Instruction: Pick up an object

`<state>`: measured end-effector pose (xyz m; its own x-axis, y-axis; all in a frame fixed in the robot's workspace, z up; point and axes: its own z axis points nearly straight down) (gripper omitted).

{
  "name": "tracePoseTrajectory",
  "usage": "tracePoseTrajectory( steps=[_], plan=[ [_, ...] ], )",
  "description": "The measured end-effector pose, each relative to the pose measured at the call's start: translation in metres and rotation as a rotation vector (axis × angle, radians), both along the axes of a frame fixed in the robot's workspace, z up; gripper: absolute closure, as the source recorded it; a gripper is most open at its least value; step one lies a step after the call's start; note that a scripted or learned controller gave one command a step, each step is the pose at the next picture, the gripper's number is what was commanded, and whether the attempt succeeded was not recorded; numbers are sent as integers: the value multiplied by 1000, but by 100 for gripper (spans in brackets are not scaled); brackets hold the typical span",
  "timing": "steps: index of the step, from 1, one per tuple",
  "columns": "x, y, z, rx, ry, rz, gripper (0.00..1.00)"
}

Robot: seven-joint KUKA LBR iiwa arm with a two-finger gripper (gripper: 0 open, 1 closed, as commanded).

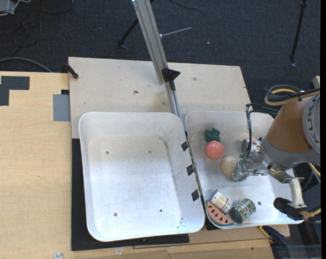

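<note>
So the bench had the two white bins side by side, and pretty much everything was sitting in the right bin (198, 124). The left bin (98, 124) was just bare white floor with a few dark specks on it.

In the right one, up near the divider, there was a small green object (212, 134), and just below it, basically touching, a pinkish-red ball (214, 150). Right beside the ball on its lower right was a tan, roundish thing (228, 166), kind of potato-looking, though I couldn't say for sure what it was. Down at the near edge of that bin there was a cluster of three: a small white packet with a printed label (221, 201), a watermelon slice toy (219, 216) lying along the rim, and a dark can with a green label (243, 209) on its side, all packed close together.

The arm (289, 131) came in from the right, orange band up top, and the gripper (242, 169) was down inside the right bin, right up against the tan thing's right side. Whether the fingers were apart or closed on it, I honestly couldn't tell, the metal bits blurred together at that angle. Nothing looked lifted; all the objects seemed to be resting on the bin floor.
</note>
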<state>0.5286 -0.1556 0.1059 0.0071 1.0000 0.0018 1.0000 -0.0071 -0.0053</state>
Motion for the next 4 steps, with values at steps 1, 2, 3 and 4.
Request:
tracePoseTrajectory(
  steps=[1, 2, 3, 4],
  plan=[
    [-1, 1, 63, -2, -8, 8, 100],
    [-8, -1, 109, -2, -7, 8, 100],
    [-7, 7, 156, -2, -8, 9, 100],
    [-4, 54, 144, 1, -2, 11, 100]
  ],
)
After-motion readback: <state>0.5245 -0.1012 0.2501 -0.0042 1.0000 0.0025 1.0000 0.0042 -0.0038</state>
